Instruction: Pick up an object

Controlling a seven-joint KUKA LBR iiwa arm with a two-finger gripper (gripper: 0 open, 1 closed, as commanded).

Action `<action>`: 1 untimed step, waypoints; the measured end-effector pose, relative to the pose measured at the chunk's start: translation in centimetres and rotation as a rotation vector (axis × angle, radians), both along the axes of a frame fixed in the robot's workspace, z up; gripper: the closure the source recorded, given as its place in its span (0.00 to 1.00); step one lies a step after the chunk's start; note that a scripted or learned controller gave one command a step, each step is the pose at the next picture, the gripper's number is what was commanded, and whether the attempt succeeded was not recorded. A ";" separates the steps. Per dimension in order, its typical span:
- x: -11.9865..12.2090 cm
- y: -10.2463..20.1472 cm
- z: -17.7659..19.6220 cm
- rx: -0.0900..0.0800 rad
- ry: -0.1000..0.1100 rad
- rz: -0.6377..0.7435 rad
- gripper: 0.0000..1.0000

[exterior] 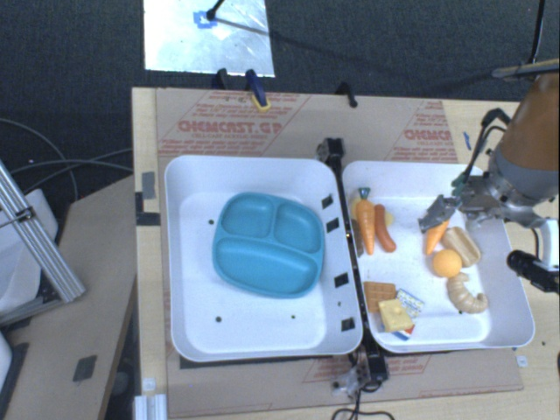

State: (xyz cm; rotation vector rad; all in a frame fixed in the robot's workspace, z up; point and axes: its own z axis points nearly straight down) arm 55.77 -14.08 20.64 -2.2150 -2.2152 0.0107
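My gripper (435, 215) hangs over the upper middle of the right bin (507, 322), reaching in from the right. Just below it lies a small orange piece (432, 240), partly covered by the gripper. Beside that are a tan bun (463, 245), an orange ball (447, 263) and a curved pastry (469, 298). Near the bin's left wall a carrot (362, 226) and a reddish sausage (383, 228) lie side by side. At the front left sit a brown cracker (378, 293), a yellow cheese wedge (395, 316) and a small wrapper (410, 302).
The left bin (188, 261) holds a blue divided plate (269, 243). A black divider with clips (343, 234) runs between the bins. The arm's orange band (535, 134) rises at the right edge. A metal frame (31, 243) stands at the far left.
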 end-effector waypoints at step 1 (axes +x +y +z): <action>0.3 0.0 0.7 -0.002 -0.012 0.002 0.00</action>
